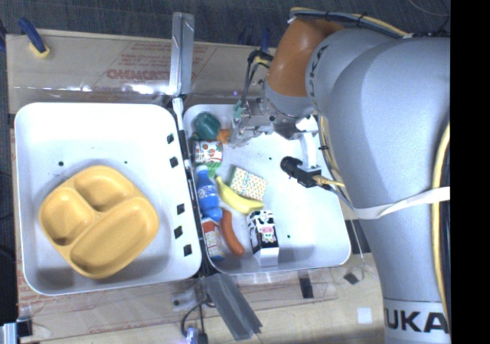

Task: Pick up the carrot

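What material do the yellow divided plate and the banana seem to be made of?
The yellow divided plate looks like moulded plastic with a matte finish: even colour, soft rounded compartments, dull highlights. The banana is likely a plastic toy, uniformly yellow and smooth, though the view is too coarse to be certain.

So the desk [92, 67] is a tan board with faded red print along the far side. Two shallow white bins sit right on it, side by side, touching at the middle: the left bin [46, 116] and the right bin [325, 247]. A blue clamp [34, 37] grips the far-left corner.
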{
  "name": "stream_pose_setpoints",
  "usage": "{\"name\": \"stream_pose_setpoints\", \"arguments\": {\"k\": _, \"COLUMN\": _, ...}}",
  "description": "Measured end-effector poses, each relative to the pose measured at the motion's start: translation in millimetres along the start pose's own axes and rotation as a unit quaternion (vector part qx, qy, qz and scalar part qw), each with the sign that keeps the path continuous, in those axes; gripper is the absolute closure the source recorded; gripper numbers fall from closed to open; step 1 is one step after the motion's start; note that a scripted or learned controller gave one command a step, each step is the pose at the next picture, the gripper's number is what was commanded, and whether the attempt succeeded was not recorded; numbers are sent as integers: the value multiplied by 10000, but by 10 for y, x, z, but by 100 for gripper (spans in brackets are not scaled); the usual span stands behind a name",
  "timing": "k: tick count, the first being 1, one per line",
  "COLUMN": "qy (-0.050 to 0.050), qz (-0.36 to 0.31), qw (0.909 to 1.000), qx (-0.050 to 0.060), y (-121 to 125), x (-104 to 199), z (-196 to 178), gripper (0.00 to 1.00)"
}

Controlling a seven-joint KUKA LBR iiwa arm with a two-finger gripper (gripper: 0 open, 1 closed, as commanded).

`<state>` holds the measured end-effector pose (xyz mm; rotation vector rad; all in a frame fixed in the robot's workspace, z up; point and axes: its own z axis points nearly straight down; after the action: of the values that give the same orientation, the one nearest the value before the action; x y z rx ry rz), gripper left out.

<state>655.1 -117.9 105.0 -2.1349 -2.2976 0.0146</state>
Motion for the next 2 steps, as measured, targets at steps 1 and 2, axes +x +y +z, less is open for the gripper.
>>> {"name": "stream_pose_setpoints", "arguments": {"k": 1, "qy": -35, "qz": 16, "qw": 10000, "qx": -7, "y": -4, "x": -44, "z": -11, "gripper": 0}}
{"name": "stream_pose_setpoints", "arguments": {"k": 2, "qy": -15, "qz": -9, "qw": 10000, "qx": -6, "y": 3, "x": -17, "z": -112, "gripper": 100}}
